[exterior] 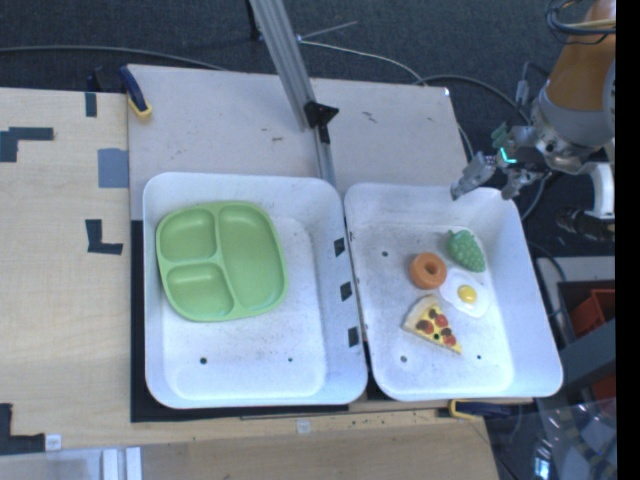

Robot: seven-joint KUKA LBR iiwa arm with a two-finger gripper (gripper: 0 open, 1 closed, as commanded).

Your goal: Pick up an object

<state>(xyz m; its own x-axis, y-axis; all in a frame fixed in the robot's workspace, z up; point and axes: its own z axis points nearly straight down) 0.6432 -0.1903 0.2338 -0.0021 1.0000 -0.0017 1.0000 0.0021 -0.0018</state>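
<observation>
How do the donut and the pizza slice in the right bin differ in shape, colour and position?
The donut is a round ring with a hole; the pizza slice is a flat wedge. The donut is plain orange-brown; the pizza slice is yellow with red spots. The donut lies nearer the bin's far edge, the pizza slice nearer its front edge. Both are small toy foods lying flat in the right bin, apart from the gripper.
</observation>
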